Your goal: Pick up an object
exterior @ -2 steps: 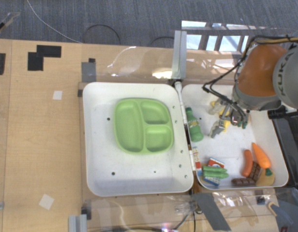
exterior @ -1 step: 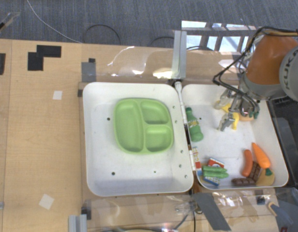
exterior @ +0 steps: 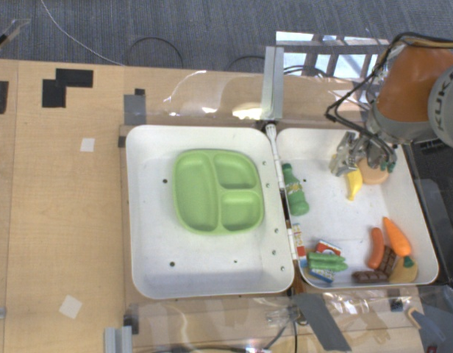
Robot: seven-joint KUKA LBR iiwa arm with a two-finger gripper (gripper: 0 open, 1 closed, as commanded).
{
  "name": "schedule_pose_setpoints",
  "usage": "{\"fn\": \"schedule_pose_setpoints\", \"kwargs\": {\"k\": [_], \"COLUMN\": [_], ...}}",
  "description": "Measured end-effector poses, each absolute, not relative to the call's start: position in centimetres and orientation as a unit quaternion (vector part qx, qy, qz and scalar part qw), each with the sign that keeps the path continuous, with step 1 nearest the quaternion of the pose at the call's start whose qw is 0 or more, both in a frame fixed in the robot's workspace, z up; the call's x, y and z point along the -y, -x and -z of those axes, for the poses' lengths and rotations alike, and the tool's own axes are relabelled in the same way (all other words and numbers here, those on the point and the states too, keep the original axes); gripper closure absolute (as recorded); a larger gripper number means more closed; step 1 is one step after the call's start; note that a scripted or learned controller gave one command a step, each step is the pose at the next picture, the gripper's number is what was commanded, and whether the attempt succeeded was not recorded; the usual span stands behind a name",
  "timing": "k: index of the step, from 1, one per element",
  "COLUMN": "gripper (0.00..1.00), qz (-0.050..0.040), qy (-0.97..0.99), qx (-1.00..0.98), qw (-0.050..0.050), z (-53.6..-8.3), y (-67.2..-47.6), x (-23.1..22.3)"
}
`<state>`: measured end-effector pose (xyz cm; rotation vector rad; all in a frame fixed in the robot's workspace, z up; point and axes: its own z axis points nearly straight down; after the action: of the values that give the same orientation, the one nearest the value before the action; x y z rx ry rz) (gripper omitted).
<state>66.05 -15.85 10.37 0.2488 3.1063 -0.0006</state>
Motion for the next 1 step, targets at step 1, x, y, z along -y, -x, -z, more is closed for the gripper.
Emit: {"fn": "schedule_pose_setpoints", "kwargs": {"k": [1], "gripper": [1.00], "qz": [-0.0010], "qy": [-0.268], "qx": [-0.963], "qw": [0.009], "z": [-24.51], "y": [-63.59], "x": [14.06]}}
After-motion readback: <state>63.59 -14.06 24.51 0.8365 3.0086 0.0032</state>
